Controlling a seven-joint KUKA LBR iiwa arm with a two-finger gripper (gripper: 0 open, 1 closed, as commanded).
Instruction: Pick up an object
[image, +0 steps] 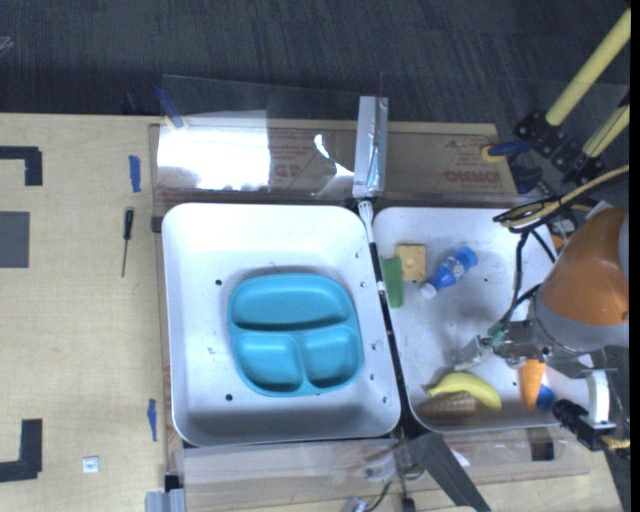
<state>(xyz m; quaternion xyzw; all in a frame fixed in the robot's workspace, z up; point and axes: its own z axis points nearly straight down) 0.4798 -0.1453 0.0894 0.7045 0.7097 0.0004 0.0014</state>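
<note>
Pale plywood covers the bench (70, 330), and two shallow white plastic bins sit on it side by side. In the left bin (190, 300) lies a glossy turquoise tray (295, 330), rounded at the corners and moulded into three compartments. The right bin (455, 320) holds loose objects: a tan sponge block (411, 262), a slim green piece (392, 280) against the dividing wall, a clear bottle with a blue cap (448, 270) lying tilted, a curved yellow banana (465, 387) resting over a brown textured block (452, 404), and an orange-and-blue object (535, 385) near the right wall. The gripper (492, 343) hangs low over the right bin, just above the banana; whether it is spread or pinched together cannot be told. Clear glossy sheeting backs both bins.
</note>
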